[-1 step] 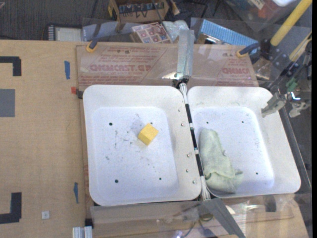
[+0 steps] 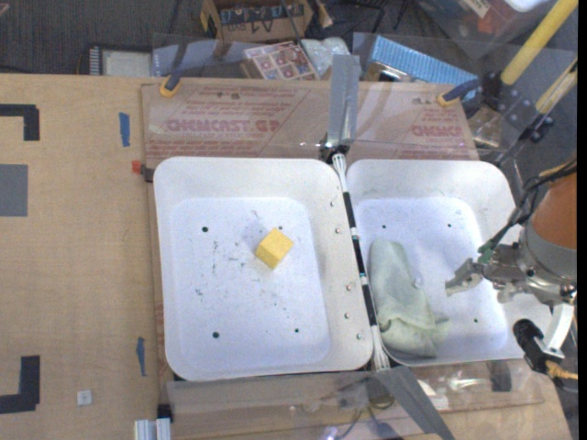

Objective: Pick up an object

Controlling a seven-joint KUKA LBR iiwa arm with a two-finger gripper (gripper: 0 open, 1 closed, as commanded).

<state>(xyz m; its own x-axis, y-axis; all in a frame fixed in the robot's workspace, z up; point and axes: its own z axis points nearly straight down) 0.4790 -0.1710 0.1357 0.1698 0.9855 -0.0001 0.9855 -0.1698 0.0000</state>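
Observation:
A small yellow block [image 2: 273, 248] lies near the middle of the left white bin [image 2: 174, 246]. A crumpled pale green cloth [image 2: 402, 299] rests along the left side of the right white bin [image 2: 440, 186], reaching down to its front edge. My gripper [image 2: 464, 280] hangs over the right half of the right bin, just right of the cloth, pointing left toward it. I see nothing held in it. The grey arm with its orange band [image 2: 556, 220] comes in from the right edge.
A grey divider strip [image 2: 343, 108] runs back from between the bins over a cardboard sheet [image 2: 238, 122]. The wooden bench [image 2: 64, 246] stretches out to the left. Boxes and cables crowd the back.

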